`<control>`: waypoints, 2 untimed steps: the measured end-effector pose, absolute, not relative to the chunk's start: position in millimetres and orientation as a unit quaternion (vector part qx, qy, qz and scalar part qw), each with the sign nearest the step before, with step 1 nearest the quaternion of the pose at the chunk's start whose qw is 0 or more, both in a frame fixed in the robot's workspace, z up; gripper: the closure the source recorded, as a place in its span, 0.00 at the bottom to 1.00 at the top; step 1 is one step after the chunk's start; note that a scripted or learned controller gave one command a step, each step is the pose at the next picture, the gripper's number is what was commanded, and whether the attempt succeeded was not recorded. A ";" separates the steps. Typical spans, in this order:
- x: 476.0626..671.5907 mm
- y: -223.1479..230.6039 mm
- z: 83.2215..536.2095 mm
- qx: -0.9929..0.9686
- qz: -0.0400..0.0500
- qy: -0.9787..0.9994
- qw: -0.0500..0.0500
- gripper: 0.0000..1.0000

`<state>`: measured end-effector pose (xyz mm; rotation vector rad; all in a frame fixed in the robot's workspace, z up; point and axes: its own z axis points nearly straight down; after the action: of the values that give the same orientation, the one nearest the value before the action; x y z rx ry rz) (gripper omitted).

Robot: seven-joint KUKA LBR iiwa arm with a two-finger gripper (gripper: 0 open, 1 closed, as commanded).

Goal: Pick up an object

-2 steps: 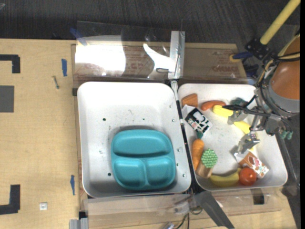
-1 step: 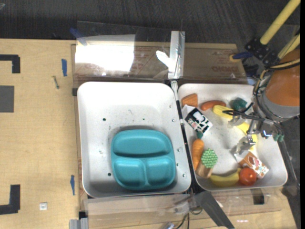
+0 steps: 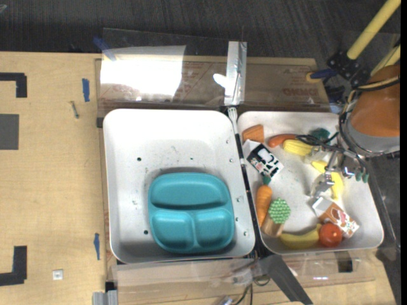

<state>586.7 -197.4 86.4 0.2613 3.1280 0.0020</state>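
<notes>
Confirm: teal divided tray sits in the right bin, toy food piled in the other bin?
Not quite. The camera view shows the teal divided tray in the left bin, not the right. The toy food is piled in the other bin, the right one.

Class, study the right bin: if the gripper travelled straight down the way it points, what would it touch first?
Probably the small white carton directly beneath the gripper, with the orange box just beyond; depth is hard to judge from above.
</notes>
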 end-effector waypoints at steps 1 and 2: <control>571.7 -177.8 87.4 0.136 -0.001 0.991 0.003 0.00; 624.4 -179.1 85.4 0.152 -0.001 0.988 -0.009 0.00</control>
<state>624.4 -179.1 85.4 0.4795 3.1225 -0.0018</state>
